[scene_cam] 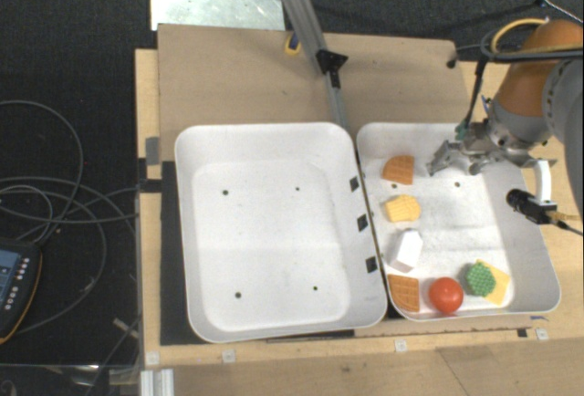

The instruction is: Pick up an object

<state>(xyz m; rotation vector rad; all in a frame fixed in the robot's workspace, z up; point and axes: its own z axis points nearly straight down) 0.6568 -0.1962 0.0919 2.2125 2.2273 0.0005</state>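
Note:
My gripper (456,163) hangs over the far part of the right bin (525,244), open, with nothing between its fingers. A tan bread-like piece (398,170) lies just to its left. Toward the front of that bin lie a yellow wedge (402,208), a white block (407,249), an orange waffle piece (403,292), a red tomato (446,295) and a green broccoli (477,276) resting on a yellow piece (497,285).
The left bin (196,203) stands beside the right one, joined by black clips along the shared wall. A grey pole (301,2) slants in from the top. Cables lie on the floor at left.

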